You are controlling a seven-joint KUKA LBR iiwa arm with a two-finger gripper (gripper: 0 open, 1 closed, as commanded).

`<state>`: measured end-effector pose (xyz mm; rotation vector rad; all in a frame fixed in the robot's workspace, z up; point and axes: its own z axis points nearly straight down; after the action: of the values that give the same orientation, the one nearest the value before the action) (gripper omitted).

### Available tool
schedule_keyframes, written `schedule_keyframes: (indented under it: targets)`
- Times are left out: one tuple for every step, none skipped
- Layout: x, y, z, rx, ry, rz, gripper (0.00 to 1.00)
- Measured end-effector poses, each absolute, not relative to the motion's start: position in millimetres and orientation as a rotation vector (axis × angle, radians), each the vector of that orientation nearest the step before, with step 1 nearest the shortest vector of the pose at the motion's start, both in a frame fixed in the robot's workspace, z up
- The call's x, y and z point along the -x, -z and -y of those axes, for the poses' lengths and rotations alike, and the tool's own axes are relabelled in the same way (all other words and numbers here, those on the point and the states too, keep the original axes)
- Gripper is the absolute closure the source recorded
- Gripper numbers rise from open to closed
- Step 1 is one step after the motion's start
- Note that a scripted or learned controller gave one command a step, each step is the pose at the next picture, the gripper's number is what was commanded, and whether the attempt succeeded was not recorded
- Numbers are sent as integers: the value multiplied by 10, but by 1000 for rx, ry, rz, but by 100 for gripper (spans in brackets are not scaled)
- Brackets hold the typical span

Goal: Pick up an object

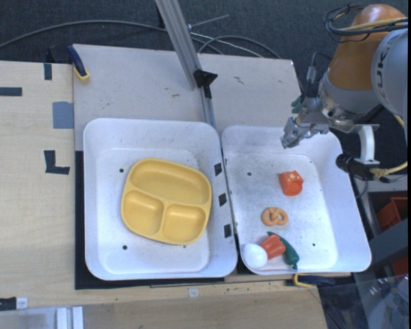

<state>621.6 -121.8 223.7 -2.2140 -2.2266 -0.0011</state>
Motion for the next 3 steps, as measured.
schedule_keyframes:
  targets:
    - [-6044,-2263,683,2212,-1,2227,100]
    - [-6042,-2305,60,2210,0,2229,100]
    - [-5976,-2189,-490,2211,-2,2227,100]
